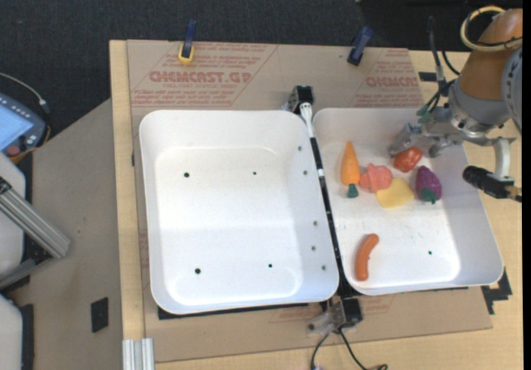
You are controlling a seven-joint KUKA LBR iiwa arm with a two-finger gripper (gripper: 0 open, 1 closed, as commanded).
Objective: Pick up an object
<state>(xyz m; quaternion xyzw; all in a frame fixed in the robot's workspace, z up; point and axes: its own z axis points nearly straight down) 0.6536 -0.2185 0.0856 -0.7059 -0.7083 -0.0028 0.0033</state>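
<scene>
Grey arm's tool [412,144] low in right white bin [465,269], touching small red-orange toy [407,160], grip state unclear, beside purple toy [428,183]

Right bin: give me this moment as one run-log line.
gripper: over red toy, hold unconfirmed | right bin: carrot, pink piece, yellow piece, purple piece, sausage

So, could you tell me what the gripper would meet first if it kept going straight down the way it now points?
Most likely the red-orange toy lying right under the gripper in the right bin. From this slanted view, depth is unclear, so it may already be touching it; the purple toy lies just beside.
</scene>
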